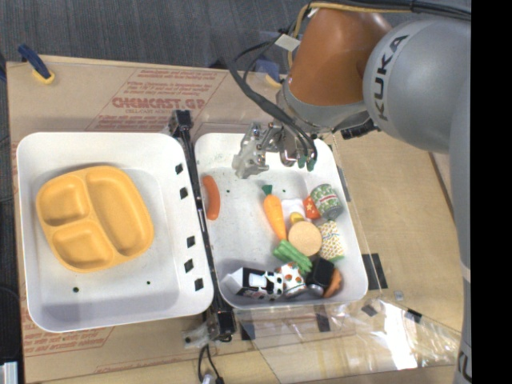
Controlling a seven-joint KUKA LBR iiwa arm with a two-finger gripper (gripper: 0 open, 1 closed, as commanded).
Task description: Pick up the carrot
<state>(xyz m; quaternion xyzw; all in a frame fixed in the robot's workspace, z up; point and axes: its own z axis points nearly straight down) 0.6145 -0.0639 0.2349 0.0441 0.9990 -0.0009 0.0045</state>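
You look down at a slant from one fixed camera above the surface (pixel 384 182), both bins left and below the claw (pixel 272 154).

Arm (pixel 416 70) enters from right, grey link bent over upper right of view. Orange band (pixel 336 50) above wrist, facing camera. Cables run over wrist. Gripper (pixel 268 154) hangs below band, pointing down and left, metallic, nothing seen between fingers. Finger spacing unclear from this angle.
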